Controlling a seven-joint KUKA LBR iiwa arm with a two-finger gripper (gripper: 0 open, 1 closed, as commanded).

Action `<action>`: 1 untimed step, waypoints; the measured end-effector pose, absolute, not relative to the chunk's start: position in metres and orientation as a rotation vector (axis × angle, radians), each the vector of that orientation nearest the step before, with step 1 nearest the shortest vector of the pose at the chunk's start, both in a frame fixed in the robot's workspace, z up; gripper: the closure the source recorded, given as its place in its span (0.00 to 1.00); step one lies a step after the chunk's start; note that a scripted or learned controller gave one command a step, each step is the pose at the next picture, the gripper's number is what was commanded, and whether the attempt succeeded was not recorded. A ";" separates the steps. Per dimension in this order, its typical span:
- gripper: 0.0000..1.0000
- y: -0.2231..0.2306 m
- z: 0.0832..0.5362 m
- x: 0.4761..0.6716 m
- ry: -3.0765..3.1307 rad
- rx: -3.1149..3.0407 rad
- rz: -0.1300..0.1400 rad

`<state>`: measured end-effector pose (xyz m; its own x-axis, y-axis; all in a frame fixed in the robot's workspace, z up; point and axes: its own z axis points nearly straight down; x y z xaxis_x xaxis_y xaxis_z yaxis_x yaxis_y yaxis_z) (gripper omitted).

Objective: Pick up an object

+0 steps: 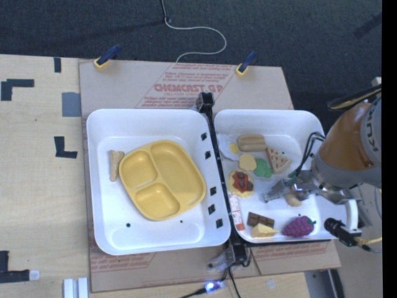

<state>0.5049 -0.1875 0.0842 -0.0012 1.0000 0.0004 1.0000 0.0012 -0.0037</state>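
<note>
Jaws (273,195) state: couldn't tell, low in the right bin (310,124), tip beside a tan piece (293,198). Purple grapes (298,226) sat at 5 o'clock, reachable.

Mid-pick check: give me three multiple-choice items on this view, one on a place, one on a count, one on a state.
1. Where is the yellow tray?
A. left bin
B. right bin
C. on the cardboard

2. How many compartments does the tray have?
A. two
B. three
C. five

3. The end effector is:
A. over the left bin
B. low inside the right bin
C. outside both bins

Answers: A, the tray lies in the left bin. B, two upper sections and one lower. B, its tip is among the toy food, near the purple grapes.
</note>
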 end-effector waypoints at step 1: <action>1.00 -0.188 0.097 0.506 -2.223 -2.220 0.002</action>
